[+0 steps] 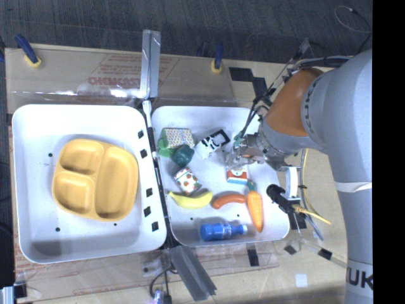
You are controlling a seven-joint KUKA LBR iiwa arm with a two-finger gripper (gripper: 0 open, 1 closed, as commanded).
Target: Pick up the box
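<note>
Here, red lettering is printed on the cardboard behind the bins, upside down in this view and too faint to read. White letters, seemingly "KU", show on the arm at the lower right edge of the frame.

The left bin holds a yellow divided tray. The right bin is crowded. A box with a green and pale pattern lies in its upper left corner, touching a dark green cup just below it. A black and white carton sits right of the box. Lower down come a small red and white carton, a banana, a red sausage-shaped piece, a carrot and a blue bottle lying on its side.

The gripper is over the right half of that bin, directly above a small red, white and blue package; whether it is parted or clamped cannot be made out. It is well apart from the box, with the black and white carton between them.
</note>
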